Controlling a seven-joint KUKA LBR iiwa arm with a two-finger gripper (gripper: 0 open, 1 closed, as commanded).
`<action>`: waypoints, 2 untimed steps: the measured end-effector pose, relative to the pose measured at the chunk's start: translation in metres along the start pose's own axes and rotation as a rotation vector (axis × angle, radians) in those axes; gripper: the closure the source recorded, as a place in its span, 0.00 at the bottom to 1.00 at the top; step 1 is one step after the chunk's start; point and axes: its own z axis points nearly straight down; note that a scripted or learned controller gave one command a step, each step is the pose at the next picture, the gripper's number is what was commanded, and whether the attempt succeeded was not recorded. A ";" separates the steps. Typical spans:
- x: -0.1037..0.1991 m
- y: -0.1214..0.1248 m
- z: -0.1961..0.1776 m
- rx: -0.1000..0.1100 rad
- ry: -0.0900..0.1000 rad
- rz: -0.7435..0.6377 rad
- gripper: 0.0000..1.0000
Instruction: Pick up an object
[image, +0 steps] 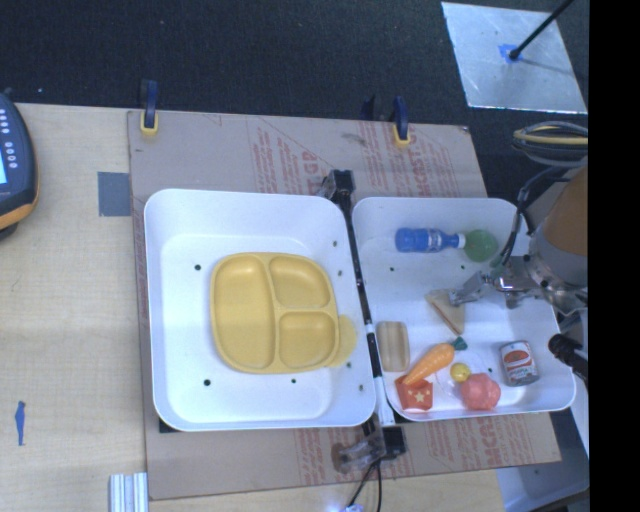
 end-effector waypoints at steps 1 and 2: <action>0.081 0.056 0.001 0.001 0.000 -0.009 0.00; 0.109 0.100 0.004 0.036 0.000 0.002 0.00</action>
